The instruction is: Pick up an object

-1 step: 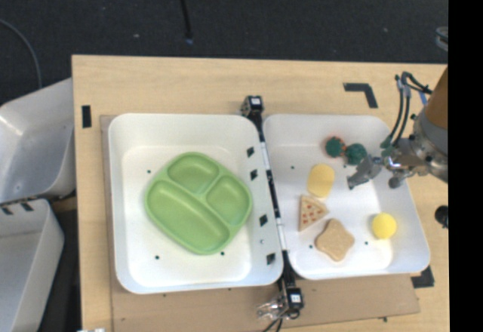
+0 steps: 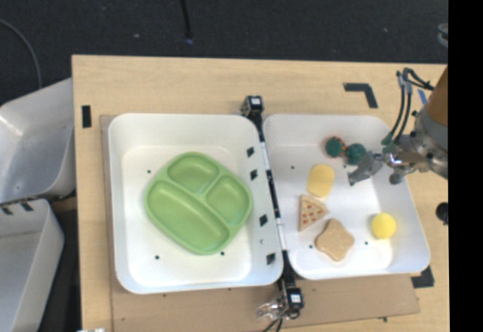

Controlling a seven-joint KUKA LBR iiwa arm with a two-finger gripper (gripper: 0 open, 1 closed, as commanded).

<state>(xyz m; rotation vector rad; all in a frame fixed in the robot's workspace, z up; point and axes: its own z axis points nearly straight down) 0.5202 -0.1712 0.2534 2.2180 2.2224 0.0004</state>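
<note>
At the bottom of the frame, in the lower part of the right bin (image 2: 423, 256), lie a tan biscuit-shaped toy (image 2: 334, 240) and, just up and left of it, a triangular pizza-slice toy (image 2: 310, 212); a small yellow ball (image 2: 384, 225) sits to their right, apart from both. Further up, near the bin's middle, rests a pale yellow rounded piece (image 2: 321, 179), and above it two small dark green and red pieces (image 2: 344, 148) sit close together. The end effector (image 2: 367, 168) reaches in from the right edge at about that height, hovering just right of the green pieces; how far it is open cannot be told, and nothing is seen in its grip. The left bin (image 2: 121, 202) holds a green divided plate (image 2: 198, 202) on the desk (image 2: 166, 81). This looks like the approach step: no object is picked yet, and the next move calls for settling over one piece, likely the nearby green one, and descending squarely.
</note>
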